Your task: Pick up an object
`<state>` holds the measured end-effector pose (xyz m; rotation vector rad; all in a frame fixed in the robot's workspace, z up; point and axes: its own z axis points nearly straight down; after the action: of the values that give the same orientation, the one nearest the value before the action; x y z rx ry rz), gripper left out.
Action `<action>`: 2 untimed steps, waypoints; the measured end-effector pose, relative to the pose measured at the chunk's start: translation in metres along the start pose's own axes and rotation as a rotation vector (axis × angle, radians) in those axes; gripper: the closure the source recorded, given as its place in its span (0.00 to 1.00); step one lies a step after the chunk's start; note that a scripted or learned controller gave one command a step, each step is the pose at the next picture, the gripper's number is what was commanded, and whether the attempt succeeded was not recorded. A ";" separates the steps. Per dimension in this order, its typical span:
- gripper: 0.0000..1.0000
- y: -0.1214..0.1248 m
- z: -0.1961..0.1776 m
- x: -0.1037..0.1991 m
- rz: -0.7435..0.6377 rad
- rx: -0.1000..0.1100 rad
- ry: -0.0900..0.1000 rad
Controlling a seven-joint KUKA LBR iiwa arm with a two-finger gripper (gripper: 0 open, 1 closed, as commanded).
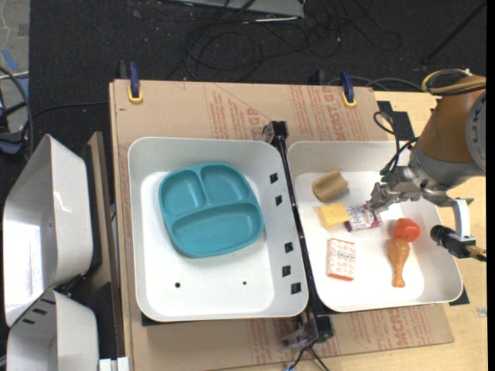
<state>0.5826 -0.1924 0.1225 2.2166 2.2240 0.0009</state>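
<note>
Nearest the camera, at the front of the right bin [433,294], sit the things I have not touched: a small red-and-white packet [341,259] lying flat, below and to the left of my jaws [377,203], and an orange drumstick toy [398,260] lying lengthwise just below and to the right of them. A red tomato-like ball [407,229] rests at the drumstick's upper end, close beside my jaws on their right.

Next back, right under my jaws, lies a small purple-and-white packet [363,219], with a yellow block [333,215] touching or nearly touching it on the left. My jaws hang low over the purple packet's upper edge; I cannot tell how wide they stand or whether they have hold of anything, since the wrist hides their tips. The packet looks flat on the bin floor, so I judge that nothing is lifted yet.

Beyond the jaws, up and to the left, a tan sponge-like piece [329,184] sits apart from the rest. Well to the left, in the other bin [147,230], a teal divided plate [209,209] lies on its own.

As I read it, the approach is done and I am at the point of grasping. The closing on the packet, the lift and the proof that it holds all remain.
</note>
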 end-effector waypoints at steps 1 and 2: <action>1.00 0.000 -0.062 -0.006 0.001 -0.004 -0.002; 1.00 0.001 -0.106 -0.007 0.000 -0.005 -0.002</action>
<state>0.5838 -0.1991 0.2283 2.2133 2.2205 0.0041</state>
